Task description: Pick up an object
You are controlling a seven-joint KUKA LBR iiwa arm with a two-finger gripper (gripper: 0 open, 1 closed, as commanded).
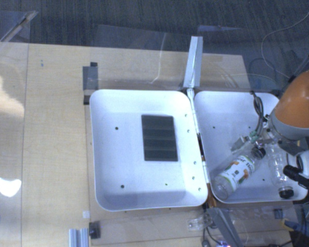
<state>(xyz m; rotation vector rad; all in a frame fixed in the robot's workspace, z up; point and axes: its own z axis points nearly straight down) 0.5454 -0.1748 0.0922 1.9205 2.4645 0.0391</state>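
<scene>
Arm: the grey arm [298,109] reached in from the right edge, and its orange band showed as a large rounded dome over the far right part of the right bin [216,117].
Wrist: it sat below and to the left of the orange band and pointed down and leftwards into the bin.
Gripper: the gripper [253,142] hung low over the middle of the right bin, just above the upper end of the labelled bottle [237,171].
Grip: whether the gripper was spread or closed could not be told, as shiny metal and clear plastic ran together there; nothing could be seen held in it.
Labelled bottle: it lay on its side on the floor of the right bin, slanting from the near left corner up towards the gripper.
Label: a white wrap with a green band and orange patches; the print was too small to read and no brand could be made out.
Clear bottle: a second, see-through bottle [275,168] lay just to the right of the labelled one, with a dark cap at its near end, close to the bin's near wall.
Left bin: the left bin [113,153] held one ribbed dark slab [159,138], lying flat near its centre with no writing visible on it.
Bench: the pale wooden bench [51,138] carried both bins side by side, their inner rims touching.
</scene>
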